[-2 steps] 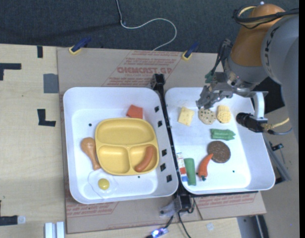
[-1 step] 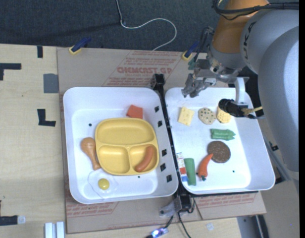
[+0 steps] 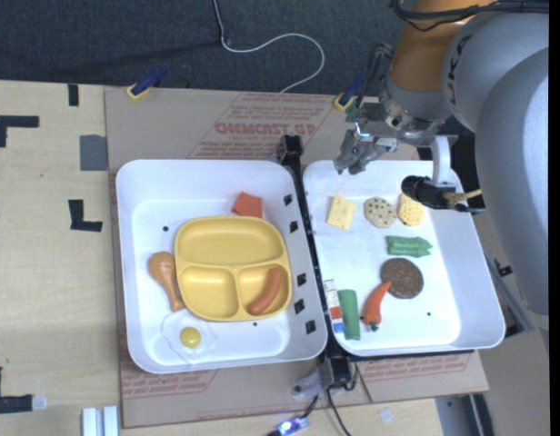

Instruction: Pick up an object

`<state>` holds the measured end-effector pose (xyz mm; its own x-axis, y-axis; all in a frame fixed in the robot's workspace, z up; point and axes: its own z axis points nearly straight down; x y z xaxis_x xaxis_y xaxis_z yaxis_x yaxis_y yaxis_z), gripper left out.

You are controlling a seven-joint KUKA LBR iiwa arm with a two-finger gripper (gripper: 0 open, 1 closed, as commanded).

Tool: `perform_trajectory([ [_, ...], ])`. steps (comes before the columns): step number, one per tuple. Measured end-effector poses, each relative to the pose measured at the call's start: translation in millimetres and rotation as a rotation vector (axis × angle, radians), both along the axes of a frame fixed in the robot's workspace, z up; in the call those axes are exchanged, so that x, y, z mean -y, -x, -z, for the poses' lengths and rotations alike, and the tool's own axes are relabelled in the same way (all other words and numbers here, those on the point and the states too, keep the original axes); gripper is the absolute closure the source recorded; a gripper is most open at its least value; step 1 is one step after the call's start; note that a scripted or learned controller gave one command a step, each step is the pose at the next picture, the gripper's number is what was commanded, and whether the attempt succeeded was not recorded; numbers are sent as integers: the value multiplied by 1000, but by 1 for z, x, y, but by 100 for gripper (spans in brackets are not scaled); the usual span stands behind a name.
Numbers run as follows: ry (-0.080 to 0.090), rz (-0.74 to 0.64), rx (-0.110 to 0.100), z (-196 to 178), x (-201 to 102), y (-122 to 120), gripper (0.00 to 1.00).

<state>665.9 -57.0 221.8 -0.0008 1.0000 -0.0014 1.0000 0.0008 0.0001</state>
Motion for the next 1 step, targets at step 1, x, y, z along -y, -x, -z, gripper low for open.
perform_trajectory([
  [1,0,0,-2,-2,-4,7,100],
])
